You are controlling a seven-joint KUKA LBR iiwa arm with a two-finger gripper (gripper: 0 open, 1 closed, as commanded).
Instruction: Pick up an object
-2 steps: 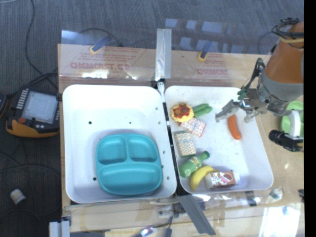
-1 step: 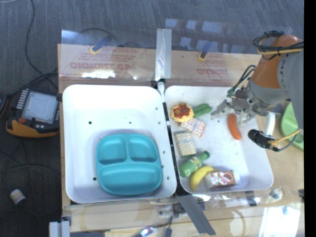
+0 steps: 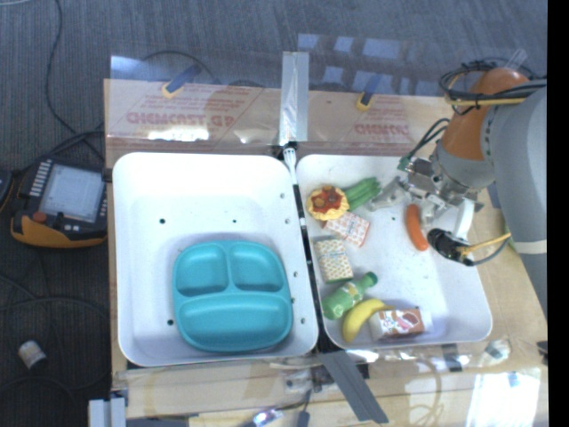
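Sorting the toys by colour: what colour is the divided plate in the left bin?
Teal blue; the plate shows clearly in the camera view.

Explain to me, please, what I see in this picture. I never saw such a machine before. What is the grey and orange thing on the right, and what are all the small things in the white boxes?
The picture comes from one camera fixed above a bench, looking down at a slant. The grey and orange thing is a robot arm reaching in from the right. At its end is a gripper, a two-finger hand for picking things up. It hangs over the right bin, close to an orange carrot; I cannot tell whether its fingers are open.

The right bin holds toy food: a small pizza, a green vegetable, two crackers, a green bottle, a banana and a small carton. The left bin holds a blue divided plate.

Nothing visibly sits between the fingers.
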